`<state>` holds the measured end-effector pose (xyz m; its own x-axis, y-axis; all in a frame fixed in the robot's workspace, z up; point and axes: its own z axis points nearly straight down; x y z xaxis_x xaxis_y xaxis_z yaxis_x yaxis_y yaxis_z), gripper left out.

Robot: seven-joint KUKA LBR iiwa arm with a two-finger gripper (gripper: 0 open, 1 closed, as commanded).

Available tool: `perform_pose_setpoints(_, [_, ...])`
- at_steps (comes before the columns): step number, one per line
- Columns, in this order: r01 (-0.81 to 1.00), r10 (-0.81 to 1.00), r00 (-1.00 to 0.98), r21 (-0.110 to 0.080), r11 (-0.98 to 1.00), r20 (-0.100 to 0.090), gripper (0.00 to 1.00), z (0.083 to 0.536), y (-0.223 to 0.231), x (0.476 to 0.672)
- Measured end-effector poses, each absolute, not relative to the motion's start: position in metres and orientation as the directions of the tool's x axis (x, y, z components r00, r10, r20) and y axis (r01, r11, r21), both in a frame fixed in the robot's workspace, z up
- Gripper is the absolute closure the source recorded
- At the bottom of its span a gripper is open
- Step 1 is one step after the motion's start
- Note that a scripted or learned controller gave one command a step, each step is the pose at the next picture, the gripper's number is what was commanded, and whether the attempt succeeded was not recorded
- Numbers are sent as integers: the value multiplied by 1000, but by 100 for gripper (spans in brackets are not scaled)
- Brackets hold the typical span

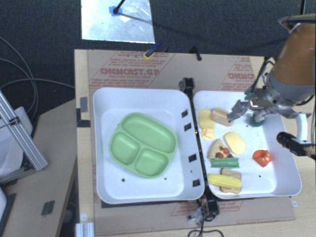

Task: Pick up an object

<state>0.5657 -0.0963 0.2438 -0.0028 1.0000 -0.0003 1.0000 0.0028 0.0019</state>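
Observation:
My gripper (247, 113) hangs over the far part of the right bin (284, 181), its two fingers spread apart with nothing between them. One finger (238, 109) points at a tan bun (220, 115) just to its left. Below them lie a pale yellow lump (235, 142), a pizza slice (220, 151), a red pepper (262, 157), a green bean (224, 163), a brown bread piece (230, 173) and a corn cob (224, 181). Two small yellow pieces (206, 125) sit by the bin's left wall.
The left bin (106, 181) holds a green divided plate (143, 144). A black divider with clips (193, 137) runs between the bins. The arm's orange band (296, 48) rises at the right edge. A black part (291, 142) juts over the right bin's right side.

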Motion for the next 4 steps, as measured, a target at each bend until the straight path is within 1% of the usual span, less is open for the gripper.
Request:
perform_pose_setpoints(1, [1000, 1000, 1, -16, -1, 4, 0, 85, -90, 481])
perform_pose_setpoints(2, [1000, 1000, 0, 4, 0, 1, 100, 102, -90, 488])
perform_pose_setpoints(3, [1000, 1000, -9, 12, 9, 1, 100, 190, -52, 505])
perform_pose_setpoints(4, [1000, 1000, -9, 7, 9, 2, 100, 232, -8, 491])
